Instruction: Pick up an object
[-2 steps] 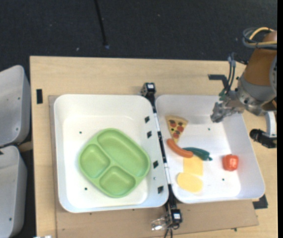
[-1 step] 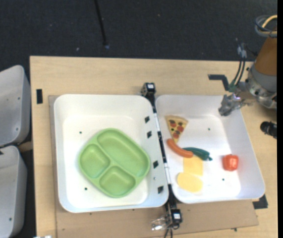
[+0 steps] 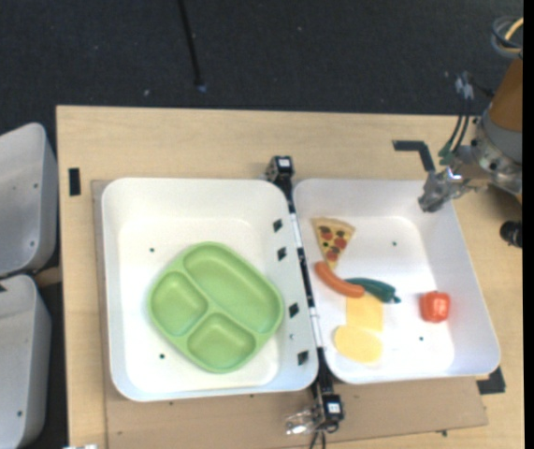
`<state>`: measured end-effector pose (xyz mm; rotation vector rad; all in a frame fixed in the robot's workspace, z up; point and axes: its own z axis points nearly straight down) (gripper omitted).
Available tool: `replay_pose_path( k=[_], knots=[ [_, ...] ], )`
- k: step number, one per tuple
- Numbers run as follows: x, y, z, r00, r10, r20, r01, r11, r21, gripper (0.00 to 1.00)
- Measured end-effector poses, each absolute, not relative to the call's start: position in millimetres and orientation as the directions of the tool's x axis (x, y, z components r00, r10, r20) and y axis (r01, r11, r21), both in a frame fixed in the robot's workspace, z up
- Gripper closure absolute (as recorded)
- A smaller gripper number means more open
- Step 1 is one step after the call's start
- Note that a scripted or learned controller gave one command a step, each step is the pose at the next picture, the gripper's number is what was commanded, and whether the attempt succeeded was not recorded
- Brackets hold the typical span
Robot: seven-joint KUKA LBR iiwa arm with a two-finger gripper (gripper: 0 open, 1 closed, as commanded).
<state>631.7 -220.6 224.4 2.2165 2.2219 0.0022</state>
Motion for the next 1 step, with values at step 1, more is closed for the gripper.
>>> replay_pose_path(
  k=[1],
  knots=[
    [613.5,-181.8,229.8,-0.005,1.000,0.000,1.000,0.005,0.000,1.00]
  ],
)
